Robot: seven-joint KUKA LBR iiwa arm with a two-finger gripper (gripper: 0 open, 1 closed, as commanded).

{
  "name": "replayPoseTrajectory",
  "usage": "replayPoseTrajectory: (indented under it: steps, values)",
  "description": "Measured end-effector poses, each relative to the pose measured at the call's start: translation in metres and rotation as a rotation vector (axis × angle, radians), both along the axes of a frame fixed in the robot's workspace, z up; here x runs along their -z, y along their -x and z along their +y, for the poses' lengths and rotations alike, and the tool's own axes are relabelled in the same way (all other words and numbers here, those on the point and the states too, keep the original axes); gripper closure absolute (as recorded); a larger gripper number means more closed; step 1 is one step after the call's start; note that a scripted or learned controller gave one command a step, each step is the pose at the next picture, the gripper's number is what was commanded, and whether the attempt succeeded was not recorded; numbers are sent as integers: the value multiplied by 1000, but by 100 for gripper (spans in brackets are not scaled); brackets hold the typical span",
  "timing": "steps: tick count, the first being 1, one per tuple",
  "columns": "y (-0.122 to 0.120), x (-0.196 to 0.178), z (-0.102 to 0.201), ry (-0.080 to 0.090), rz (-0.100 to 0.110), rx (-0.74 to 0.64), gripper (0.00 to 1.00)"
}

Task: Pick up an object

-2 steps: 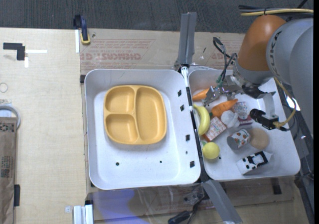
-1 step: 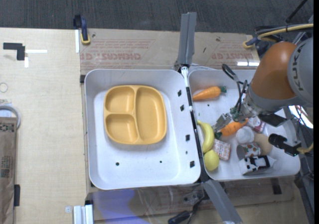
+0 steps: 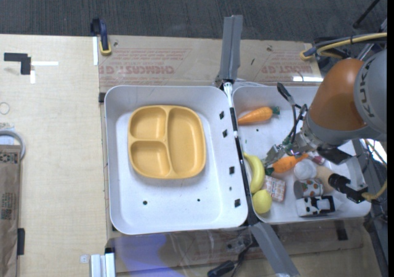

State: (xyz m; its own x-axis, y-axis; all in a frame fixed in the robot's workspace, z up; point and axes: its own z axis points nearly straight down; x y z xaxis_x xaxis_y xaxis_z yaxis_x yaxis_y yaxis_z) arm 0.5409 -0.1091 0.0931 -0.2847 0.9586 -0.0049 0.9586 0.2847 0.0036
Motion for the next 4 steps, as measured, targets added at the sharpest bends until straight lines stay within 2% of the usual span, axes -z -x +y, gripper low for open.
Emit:
replayPoseTrajectory:
  steps: [1, 2, 3, 4]
  values:
    - [33, 1, 2, -3, -1, 277, 0]
    - [46, -11, -5, -7, -52, 527, 0]
    - [46, -11, -5, -7, -52, 527, 0]
    - [57, -82, 0, -3, 4, 85, 0]
